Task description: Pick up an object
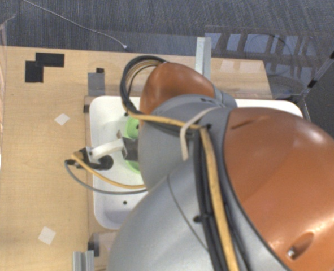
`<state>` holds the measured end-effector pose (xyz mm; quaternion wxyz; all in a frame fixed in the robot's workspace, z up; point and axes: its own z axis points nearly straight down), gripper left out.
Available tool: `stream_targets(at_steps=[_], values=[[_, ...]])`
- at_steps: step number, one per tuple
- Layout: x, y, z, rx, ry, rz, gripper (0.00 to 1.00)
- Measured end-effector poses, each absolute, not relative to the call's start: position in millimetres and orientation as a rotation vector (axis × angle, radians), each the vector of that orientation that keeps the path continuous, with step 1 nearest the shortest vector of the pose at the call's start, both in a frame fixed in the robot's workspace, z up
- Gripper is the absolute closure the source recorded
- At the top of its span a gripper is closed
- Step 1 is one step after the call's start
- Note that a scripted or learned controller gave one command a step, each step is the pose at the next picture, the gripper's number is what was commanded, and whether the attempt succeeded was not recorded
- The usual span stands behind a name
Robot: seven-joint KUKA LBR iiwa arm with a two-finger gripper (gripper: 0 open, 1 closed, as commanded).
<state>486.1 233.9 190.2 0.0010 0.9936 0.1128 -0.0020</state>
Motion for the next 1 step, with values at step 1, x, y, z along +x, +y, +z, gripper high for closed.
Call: stream_targets(at_steps=[1], values=[[488.0,234.8,301.6,2.918,1.166,0.006,1.00]])
